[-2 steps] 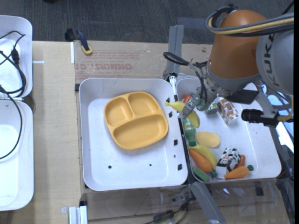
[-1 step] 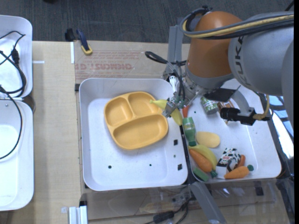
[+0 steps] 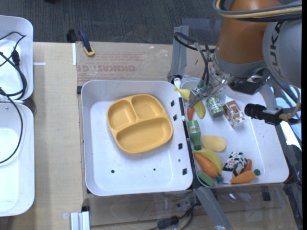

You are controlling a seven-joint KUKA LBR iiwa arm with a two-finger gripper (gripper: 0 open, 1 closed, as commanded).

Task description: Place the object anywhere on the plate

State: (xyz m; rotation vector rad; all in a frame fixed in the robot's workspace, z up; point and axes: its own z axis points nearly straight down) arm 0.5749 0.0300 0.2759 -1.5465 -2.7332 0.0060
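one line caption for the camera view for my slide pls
KUKA arm's gripper hovers over the toy-food bin near a green can, while the yellow divided plate waits in the left bin.

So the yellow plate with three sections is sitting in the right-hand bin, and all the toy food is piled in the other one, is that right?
Not quite. The camera view shows the yellow three-section plate in the left bin, not the right one. The toy food, such as the carrot and the green bottle, lies in the right bin, where the gripper hangs.
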